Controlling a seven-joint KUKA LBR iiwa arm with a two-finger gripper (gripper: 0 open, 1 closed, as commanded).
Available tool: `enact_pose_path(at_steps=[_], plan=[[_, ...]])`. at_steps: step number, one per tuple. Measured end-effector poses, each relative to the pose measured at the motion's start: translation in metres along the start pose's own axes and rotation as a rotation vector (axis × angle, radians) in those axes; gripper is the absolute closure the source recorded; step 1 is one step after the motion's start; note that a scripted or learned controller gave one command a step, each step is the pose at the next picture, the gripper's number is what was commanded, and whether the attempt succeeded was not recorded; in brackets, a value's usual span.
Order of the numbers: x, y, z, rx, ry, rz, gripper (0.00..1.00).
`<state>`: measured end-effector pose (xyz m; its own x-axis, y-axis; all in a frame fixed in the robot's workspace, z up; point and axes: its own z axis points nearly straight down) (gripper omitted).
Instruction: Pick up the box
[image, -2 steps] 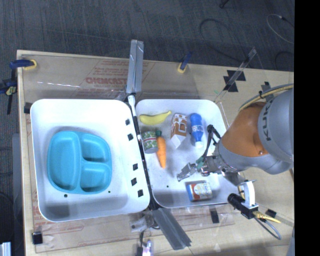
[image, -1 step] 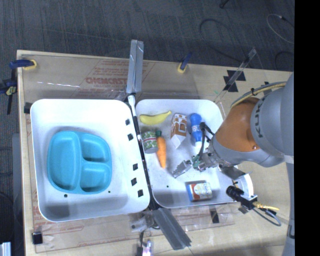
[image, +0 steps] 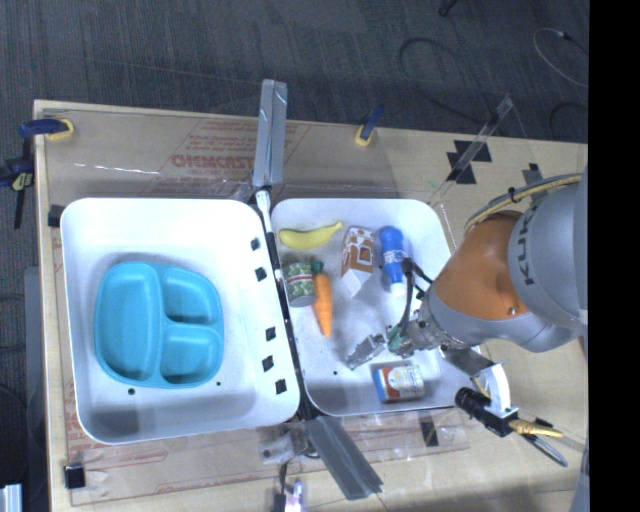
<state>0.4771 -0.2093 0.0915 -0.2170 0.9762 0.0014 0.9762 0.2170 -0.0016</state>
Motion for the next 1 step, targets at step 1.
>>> enact_pose_path(at_steps=[1], plan=[[-0.0002,0.0007,-0.0099,0.0,0.0,-0.004,1.0]])
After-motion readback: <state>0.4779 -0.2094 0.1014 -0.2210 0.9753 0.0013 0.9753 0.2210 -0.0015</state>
